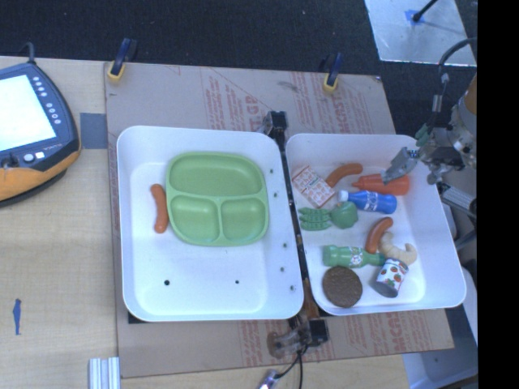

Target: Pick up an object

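My gripper [402, 165] hangs over the upper right part of the right bin [438, 241], just above an orange carrot-like toy [379, 184]. Nothing shows in its grasp. Below the carrot lies a blue and white bottle [370, 201]. An orange sausage [345, 173] and a patterned card [312, 185] lie to the left of it. Lower down in the same bin are a green leafy toy [329, 216], a second sausage [377, 234], a green bottle [350, 256], a brown round cookie [342, 287] and a small can [391, 277].
The left bin [203, 290] holds a green divided plate [217, 198] and an orange sausage [160, 207] beside it. A tablet-like pendant [28, 128] lies at the bench's far left. Clamps [121, 59] grip the cardboard's back edge.
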Robot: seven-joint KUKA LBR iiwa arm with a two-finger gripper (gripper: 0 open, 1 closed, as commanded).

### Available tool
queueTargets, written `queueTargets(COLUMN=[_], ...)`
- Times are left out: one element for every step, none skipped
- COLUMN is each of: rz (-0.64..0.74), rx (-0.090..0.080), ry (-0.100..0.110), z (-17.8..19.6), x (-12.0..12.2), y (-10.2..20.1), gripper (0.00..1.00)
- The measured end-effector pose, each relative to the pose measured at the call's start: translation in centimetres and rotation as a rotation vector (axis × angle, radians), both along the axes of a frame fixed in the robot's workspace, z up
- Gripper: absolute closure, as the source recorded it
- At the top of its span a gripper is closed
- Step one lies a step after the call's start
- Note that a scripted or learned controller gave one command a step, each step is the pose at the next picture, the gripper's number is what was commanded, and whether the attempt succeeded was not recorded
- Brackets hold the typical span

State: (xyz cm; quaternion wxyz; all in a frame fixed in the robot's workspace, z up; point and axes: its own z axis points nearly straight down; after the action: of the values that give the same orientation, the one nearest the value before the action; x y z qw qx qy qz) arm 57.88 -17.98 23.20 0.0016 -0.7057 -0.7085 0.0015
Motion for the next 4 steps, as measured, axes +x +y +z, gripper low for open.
queueTargets(rz=[0.002, 0.003, -0.002, 0.002], rx=[0.000, -0.001, 0.001, 0.001], ry=[0.003, 0.001, 0.001, 0.003], z=[-12.5, -14.0, -14.0, -13.0], x=[-2.0, 2.4, 7.7, 7.7], y=[4.8, 8.2, 8.0, 7.9], gripper=[0.00, 0.00, 0.00, 1.00])
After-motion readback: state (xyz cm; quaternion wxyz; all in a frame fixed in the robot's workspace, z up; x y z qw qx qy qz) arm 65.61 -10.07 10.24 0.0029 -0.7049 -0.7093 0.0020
